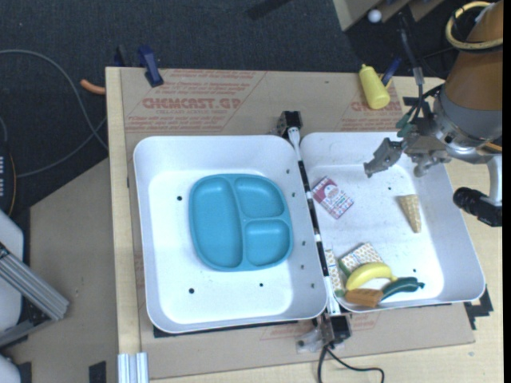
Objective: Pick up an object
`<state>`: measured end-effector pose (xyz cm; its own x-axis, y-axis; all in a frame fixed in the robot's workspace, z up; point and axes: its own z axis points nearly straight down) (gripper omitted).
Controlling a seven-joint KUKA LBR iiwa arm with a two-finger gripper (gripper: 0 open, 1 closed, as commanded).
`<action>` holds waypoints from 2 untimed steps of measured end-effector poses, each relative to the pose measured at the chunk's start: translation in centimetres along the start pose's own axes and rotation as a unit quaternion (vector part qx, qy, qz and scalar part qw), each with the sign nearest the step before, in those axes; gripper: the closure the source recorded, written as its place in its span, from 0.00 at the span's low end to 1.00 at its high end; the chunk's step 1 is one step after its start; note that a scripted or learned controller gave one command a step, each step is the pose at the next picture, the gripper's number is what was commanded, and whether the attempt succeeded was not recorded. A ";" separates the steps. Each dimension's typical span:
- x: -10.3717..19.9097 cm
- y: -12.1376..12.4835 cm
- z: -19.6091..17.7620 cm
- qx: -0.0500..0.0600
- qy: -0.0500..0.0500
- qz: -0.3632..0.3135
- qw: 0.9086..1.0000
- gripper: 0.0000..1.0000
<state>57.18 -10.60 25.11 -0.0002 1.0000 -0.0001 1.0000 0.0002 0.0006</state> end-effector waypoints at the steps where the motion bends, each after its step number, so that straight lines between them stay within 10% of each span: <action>1: -6.4 1.5 1.8 -0.001 -0.001 0.000 1.000 0.00; 2: -10.4 3.5 8.1 0.001 0.000 0.001 1.000 0.00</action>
<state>60.74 -20.97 16.96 0.0008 1.0000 -0.0005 1.0000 -0.0008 -0.0014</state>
